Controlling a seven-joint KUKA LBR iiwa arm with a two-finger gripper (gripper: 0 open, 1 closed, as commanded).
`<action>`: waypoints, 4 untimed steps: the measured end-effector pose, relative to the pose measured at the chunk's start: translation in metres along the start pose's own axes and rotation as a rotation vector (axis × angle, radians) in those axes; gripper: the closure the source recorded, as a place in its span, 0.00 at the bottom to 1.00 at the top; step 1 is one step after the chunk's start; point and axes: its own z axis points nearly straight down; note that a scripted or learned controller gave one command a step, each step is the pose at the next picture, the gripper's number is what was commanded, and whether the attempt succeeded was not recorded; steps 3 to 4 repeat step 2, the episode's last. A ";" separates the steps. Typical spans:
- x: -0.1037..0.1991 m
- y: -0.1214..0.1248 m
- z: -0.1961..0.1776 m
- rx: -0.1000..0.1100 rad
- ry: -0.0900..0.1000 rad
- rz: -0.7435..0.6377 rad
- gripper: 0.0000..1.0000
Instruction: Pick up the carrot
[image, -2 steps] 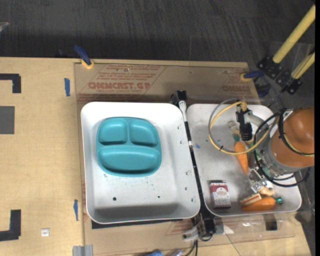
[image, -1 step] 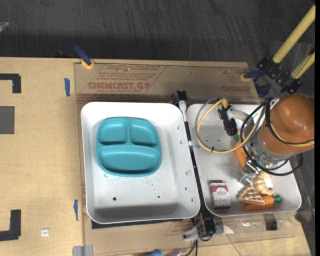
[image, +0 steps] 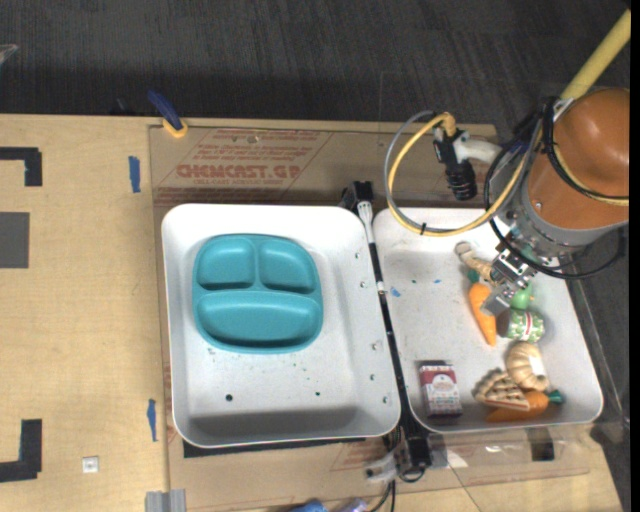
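The grey arm with its orange band (image: 590, 150) is reaching in from the right and hanging over the upper part of the right bin (image: 425, 250), where its bulk is hiding the bin's far right corner. The gripper (image: 512, 272) is sitting just above the carrot (image: 484, 312), but the metal parts there are blurring into the clutter, so whether the jaws are spread or closed, or gripping anything, cannot be told. The carrot is lying in the right bin, orange, its narrow end pointing toward the near side, and its upper end is tucked under or against the gripper, too close to tell if they are touching. Just right of it a small green and white item (image: 525, 325) is lying, hard to identify. A pale tan object (image: 470, 258) is showing just above the carrot, partly cut off by the gripper. Nearer the front a shell-like beige piece (image: 522, 368) is resting above a brown and orange heap (image: 515, 398), and a small red and white box (image: 438, 388) is lying to their left. In the left bin (image: 190, 400) a teal divided tray (image: 258, 292) is sitting. Yellow and black cables (image: 425, 175) are looping over the counter (image: 80, 330) behind the bins.
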 end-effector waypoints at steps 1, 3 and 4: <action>0.004 0.019 0.120 -0.006 -0.006 0.020 1.00; 0.094 -0.011 0.130 0.001 0.000 -0.204 1.00; 0.094 -0.011 0.130 0.001 0.000 -0.204 1.00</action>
